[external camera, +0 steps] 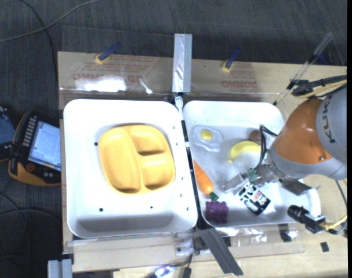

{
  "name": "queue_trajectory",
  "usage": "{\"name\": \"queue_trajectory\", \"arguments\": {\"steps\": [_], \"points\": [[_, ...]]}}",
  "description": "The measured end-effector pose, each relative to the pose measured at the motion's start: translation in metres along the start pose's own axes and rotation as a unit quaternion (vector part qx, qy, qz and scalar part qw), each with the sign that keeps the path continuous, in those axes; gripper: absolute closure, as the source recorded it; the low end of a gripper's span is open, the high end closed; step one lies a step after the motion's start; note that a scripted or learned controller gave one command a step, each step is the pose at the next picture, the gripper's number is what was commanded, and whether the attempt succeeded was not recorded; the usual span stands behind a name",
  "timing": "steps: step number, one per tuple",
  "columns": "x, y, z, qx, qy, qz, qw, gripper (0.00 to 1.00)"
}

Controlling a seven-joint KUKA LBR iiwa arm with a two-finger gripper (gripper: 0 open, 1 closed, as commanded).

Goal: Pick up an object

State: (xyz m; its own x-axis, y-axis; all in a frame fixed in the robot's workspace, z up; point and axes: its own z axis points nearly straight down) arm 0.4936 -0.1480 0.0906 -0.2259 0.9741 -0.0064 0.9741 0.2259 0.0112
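My gripper (pixel 243 185) hangs low inside the right bin (pixel 233 110), below the grey and orange wrist (pixel 300 143). A yellow banana (pixel 243 149) lies just above and left of it. Further left sits a fried-egg toy (pixel 207 136). An orange carrot (pixel 203 178) lies along the bin's left wall, with a purple grape bunch (pixel 217 211) below it. A brown object (pixel 255 135) peeks out beside the wrist, partly hidden. I see nothing held in the gripper.
The left bin (pixel 83 117) holds a yellow compartment tray (pixel 136 157). A metal divider strip (pixel 182 62) stands behind the two bins. A handheld controller (pixel 33 149) lies off the bench at the left. Cables run at the far right.
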Motion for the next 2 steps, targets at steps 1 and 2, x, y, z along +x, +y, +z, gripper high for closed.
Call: {"name": "queue_trajectory", "arguments": {"steps": [1, 2], "points": [[0.001, 0.002, -0.01, -0.001, 0.001, -0.001, 1.0, 1.0], [0.01, 0.092, -0.082, 0.007, 0.001, 0.053, 0.9986, 1.0]]}}
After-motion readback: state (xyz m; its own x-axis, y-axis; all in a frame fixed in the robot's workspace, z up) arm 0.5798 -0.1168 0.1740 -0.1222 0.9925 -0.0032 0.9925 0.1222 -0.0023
